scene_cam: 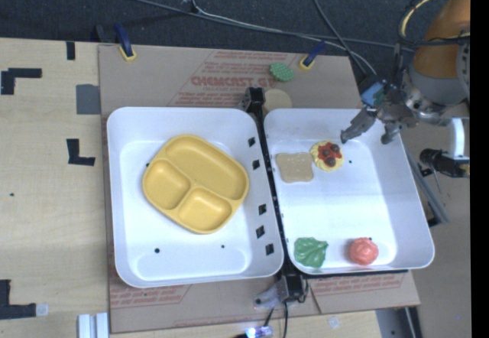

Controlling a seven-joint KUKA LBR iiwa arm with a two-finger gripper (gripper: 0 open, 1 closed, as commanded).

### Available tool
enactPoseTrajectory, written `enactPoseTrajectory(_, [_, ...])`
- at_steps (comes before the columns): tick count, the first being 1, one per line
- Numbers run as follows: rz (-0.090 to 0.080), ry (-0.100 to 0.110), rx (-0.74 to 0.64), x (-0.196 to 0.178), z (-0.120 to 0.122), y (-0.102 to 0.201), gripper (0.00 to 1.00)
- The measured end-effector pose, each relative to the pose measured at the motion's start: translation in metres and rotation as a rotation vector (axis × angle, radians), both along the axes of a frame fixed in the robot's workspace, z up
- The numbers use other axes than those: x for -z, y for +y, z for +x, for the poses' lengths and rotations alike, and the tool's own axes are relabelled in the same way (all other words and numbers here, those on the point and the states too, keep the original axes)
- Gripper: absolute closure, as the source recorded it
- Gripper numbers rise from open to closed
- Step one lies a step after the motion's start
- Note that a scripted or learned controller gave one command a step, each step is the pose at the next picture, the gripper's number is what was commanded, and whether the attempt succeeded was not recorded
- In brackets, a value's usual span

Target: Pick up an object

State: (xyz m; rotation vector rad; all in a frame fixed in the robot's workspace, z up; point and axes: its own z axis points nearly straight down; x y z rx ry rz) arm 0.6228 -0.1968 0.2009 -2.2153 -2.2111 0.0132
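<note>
The pincer [369, 132] hangs over the far right corner of the right bin [397, 199], fingers spread, holding nothing. Just left of it lies a small pizza toy [328, 155], beside a tan bread slice [294, 167]. A yellow divided tray [195, 183] occupies the left bin [126, 176].

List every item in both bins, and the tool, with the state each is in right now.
yellow divided tray: lying flat in left bin, compartments up.
tan slice: flat in right bin.
small pizza piece: flat, beside the tan slice.
green leaf: flat at right bin's near edge.
red tomato: resting beside the leaf.
tool: open, above right bin's far corner, holding nothing.
</note>
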Motion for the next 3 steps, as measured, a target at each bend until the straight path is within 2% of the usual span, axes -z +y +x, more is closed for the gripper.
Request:
enactPoseTrajectory(1, [-0.003,-0.013,-0.003,-0.008,0.003,0.000,0.00])
enactPoseTrajectory(3, [-0.003,-0.008,-0.002,0.093,-0.012,-0.010,0.00])
